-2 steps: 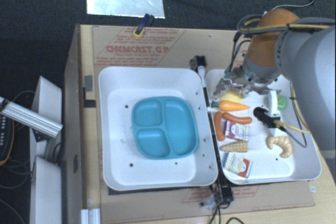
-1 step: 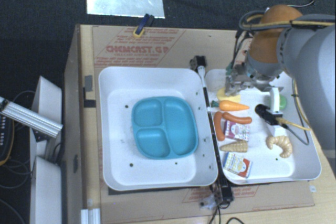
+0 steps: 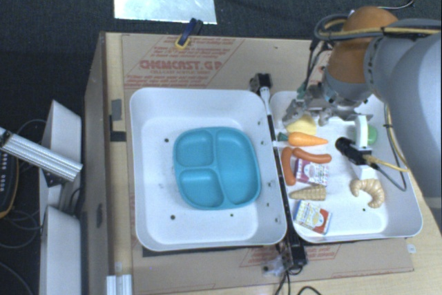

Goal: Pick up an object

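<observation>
- We see the grey arm reaching in from the view's right, its orange band above the far side of the right-hand bin.
- The gripper sits low over that bin's far left corner, close to the wall shared with the other bin.
- We cannot tell how far the claw is spread, nor whether it has hold of anything; its tip is too small and cluttered to read.
- Just below the gripper in the view lies a yellow toy, the nearest thing to it; we cannot tell whether the two touch.
- An orange carrot lies crosswise right beside the yellow toy, on its near side.
- Nearer us we find two sausages, one lying crosswise and one lengthwise, with a red-and-white packet between them.
- Below those lie a pale cone and a small box near the bin's front edge.
- A croissant rests apart, toward the bin's right side, and a white-and-green piece lies further back.
- The left-hand bin holds a blue divided plate near its middle.
</observation>
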Available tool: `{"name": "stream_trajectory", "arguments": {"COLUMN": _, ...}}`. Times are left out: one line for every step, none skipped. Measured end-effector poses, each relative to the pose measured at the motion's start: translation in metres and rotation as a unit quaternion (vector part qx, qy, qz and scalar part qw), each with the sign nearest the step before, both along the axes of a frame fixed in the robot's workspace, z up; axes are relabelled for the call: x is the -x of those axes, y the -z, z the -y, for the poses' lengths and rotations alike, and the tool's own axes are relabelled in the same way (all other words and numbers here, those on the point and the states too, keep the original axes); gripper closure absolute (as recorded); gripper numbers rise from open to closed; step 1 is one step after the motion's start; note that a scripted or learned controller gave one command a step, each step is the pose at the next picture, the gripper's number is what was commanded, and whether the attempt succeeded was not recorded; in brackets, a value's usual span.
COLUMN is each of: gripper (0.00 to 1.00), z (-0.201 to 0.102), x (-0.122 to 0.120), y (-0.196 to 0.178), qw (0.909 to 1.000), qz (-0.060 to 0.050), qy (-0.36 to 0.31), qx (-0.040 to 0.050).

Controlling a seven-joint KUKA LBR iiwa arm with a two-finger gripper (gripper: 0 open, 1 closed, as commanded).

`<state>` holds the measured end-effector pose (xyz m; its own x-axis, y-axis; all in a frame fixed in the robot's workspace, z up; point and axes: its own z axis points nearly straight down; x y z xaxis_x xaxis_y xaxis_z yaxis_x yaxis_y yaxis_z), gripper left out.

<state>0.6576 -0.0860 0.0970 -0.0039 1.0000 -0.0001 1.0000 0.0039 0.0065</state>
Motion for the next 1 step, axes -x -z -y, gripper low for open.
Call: {"name": "stream_trajectory", "arguments": {"gripper": 0.0, "z": 0.0034, "x": -0.0056, "y": 0.0127, "qw": 1.0, "qz": -0.002, "qy": 0.0, "qx": -0.0002}}
